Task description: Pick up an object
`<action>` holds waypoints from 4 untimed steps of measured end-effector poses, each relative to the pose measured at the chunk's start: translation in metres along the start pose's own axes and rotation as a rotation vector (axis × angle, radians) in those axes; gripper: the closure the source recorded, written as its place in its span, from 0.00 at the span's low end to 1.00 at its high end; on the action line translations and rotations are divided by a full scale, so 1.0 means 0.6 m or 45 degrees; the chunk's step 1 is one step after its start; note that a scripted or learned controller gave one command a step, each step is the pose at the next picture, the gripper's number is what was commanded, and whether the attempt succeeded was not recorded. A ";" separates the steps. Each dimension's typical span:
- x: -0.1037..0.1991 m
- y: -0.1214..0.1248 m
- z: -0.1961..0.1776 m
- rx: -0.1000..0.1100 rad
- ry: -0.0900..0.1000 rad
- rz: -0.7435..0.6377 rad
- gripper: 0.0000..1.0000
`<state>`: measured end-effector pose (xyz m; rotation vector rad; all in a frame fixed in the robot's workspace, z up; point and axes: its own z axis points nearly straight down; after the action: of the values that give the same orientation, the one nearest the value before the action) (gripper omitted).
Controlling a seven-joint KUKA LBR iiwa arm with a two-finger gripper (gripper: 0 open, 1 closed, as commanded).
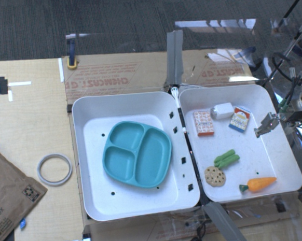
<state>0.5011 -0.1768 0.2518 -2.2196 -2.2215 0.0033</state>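
- The jaws (266,124) are hanging over the right edge of the right bin (287,148), reaching in from the right, and nothing is showing between them; whether they are spread or pressed together I cannot tell
- Lying nearest them in that bin is a small blue-and-white carton (240,119), with a white block (222,110) just beside it and a red-and-white box (204,123) sitting further left
- Lower in the same bin a green bean-like toy (227,158) is lying near the middle, with a chocolate-chip cookie (215,176) just below and left of it
- An orange carrot (260,184) is resting near the bin's front right corner, well apart from the jaws
- The left bin (87,164) is holding a teal divided plate (137,154), lying flat
- On the desk (26,122) to the left, a grey tape ring (54,168) is lying beside a brown cardboard box (9,198)
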 end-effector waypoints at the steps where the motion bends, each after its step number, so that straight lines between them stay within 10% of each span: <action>1: 0.022 0.021 0.095 0.002 0.001 0.125 0.00; 3: -0.044 0.273 0.243 -0.026 -0.004 0.050 0.00; 4: 0.000 0.223 0.243 -0.035 -0.007 0.106 0.00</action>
<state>0.6346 -0.1766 0.1058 -2.3276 -2.1432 -0.0211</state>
